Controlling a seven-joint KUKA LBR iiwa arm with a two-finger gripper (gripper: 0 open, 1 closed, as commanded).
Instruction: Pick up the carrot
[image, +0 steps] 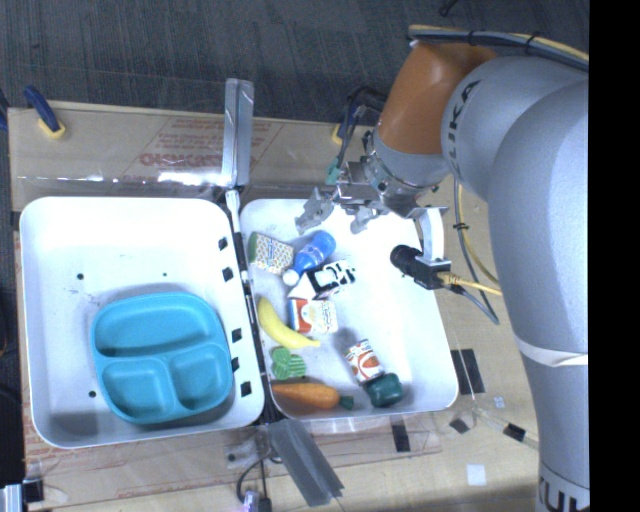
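The carrot (307, 396) lies along the near edge of the right bin (425, 330), beside a green vegetable (289, 365) and the lower end of a banana (279, 326). A small bottle (372, 374) lies just to its right. Well apart, at the bin's far edge, the gripper (336, 210) hangs above a blue bottle (314, 249), fingers spread and holding nothing. The left bin (60, 240) bears a blue divided tray (160, 357).

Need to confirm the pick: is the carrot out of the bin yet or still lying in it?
Still in: the carrot lies flat at the right bin's near edge, while the gripper is at the far end.
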